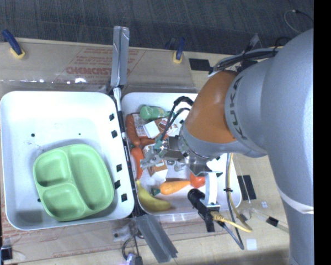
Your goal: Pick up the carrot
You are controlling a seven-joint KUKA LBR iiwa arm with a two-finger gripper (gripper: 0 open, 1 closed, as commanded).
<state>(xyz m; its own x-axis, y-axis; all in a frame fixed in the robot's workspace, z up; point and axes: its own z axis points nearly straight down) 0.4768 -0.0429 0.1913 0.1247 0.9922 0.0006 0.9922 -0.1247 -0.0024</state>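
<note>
Carrot (175,187): lay in bin just below hand (164,158), not lifted. Hand's state could not be told. Pickup remained.

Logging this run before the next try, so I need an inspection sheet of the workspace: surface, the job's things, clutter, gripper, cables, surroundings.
Surface: bench with two white bins; left bin holds a green divided tray.
Job's things: carrot lies in the right bin, near its front, not held.
Clutter: banana, a green item, orange and red pieces along the right bin's left wall.
Gripper: gripper low over the right bin, above the carrot; finger state unclear.
Cables: black cables loop at the wrist; a yellow cable by the right bin.
Surroundings: blue clamps on the bench's rear edge; dark floor beyond.
</note>
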